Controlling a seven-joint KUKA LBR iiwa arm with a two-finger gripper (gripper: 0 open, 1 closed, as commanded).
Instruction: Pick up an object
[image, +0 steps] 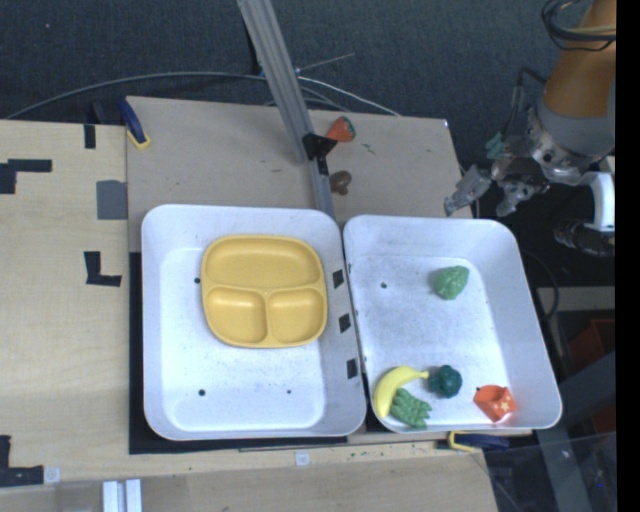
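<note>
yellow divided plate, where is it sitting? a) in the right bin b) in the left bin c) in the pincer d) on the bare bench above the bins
b: the yellow divided plate lies flat in the left bin, while the right bin holds the small items such as the banana, and the pincer is off past that bin's far right corner.

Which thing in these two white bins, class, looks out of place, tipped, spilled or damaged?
Nothing stands out. The yellow divided plastic plate lies flat in the left bin. In the right bin the pale green lump sits alone, and the yellow toy banana, green toys and orange piece crowd the near edge.
</note>
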